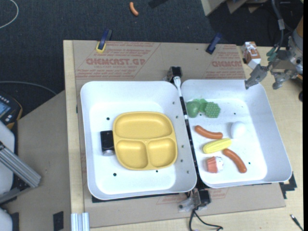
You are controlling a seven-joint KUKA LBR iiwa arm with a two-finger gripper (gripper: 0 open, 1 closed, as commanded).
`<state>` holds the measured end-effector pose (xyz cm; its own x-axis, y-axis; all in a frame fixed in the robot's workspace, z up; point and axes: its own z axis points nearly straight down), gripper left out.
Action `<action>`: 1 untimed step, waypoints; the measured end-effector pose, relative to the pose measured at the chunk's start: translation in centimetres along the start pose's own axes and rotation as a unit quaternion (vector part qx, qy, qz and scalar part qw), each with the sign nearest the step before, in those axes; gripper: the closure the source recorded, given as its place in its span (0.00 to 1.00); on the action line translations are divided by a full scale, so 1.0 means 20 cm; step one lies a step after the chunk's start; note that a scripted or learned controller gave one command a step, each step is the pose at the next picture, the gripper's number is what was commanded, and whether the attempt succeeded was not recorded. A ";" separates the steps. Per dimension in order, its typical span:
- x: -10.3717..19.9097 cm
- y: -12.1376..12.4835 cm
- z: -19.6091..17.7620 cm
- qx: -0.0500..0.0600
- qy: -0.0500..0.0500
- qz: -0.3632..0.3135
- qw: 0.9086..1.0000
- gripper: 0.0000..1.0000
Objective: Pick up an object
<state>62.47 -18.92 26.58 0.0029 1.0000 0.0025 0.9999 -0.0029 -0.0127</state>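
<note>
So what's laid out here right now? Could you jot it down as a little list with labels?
left bin: a yellow divided plate with a small black block beside it
right bin: green broccoli, two sausages, a corn cob, a white egg, a red and white piece
gripper: open, above the right bin's far corner, holding nothing
on the floor: one stray sausage
</note>
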 end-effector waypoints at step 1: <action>0.00 0.01 -0.04 -0.007 -0.001 -0.002 1.000 0.00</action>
<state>62.69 -18.87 27.37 -0.0002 1.0000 -0.0004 1.0000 0.0002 0.0005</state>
